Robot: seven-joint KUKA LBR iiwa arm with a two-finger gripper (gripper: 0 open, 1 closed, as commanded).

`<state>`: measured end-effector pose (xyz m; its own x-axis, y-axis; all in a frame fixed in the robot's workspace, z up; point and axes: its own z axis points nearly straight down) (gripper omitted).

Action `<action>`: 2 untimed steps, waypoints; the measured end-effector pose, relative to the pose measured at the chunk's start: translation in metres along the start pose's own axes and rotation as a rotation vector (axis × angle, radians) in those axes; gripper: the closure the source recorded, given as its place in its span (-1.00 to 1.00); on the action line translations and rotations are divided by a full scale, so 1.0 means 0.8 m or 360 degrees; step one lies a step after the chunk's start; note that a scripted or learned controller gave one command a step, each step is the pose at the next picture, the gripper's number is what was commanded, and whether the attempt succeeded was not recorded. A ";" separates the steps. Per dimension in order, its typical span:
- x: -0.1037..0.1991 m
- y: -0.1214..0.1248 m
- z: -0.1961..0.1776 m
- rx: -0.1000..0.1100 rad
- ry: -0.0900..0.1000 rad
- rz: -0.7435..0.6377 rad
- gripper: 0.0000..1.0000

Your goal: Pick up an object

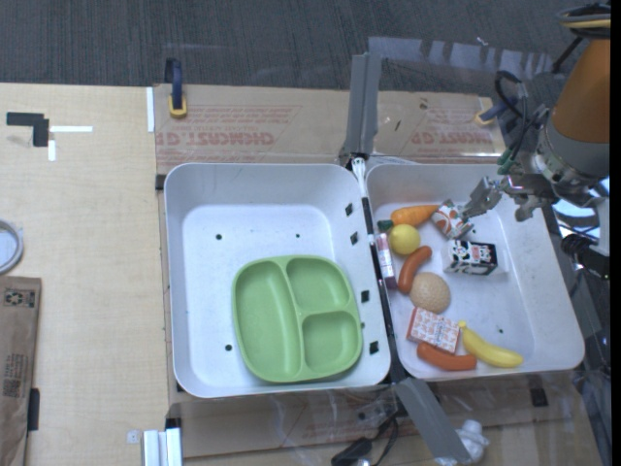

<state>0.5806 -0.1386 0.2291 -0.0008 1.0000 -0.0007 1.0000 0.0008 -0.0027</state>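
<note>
The right bin point(543, 289) holds several toy foods. Among them are a carrot point(417, 214), a lemon point(404, 238), a red sausage point(414, 265) and a tan egg-shaped piece point(430, 291). A black-and-white carton point(473, 256), a red-and-white box point(434, 330), a banana point(490, 348) and another red sausage point(446, 359) lie there too. A small orange-and-white item point(446, 219) lies near the bin's back. My gripper point(468, 217) reaches in from the right, low over the bin, its tip right beside that item and just above the carton.
The left bin point(194, 260) holds a green divided plate point(296, 316). A thin red-and-white stick point(384, 256) lies along the wall between the bins. The grey arm with its orange band point(582, 95) and cables crowds the back right corner.
</note>
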 end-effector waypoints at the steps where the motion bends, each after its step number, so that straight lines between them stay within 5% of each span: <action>1: -0.009 0.001 0.136 -0.0031 -0.0003 0.0288 -1.00; 2: -0.031 0.040 0.172 -0.0002 0.0000 0.0292 -1.00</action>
<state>0.6124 -0.1637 0.0914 0.1816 0.9834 -0.0013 0.9834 -0.1816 -0.0012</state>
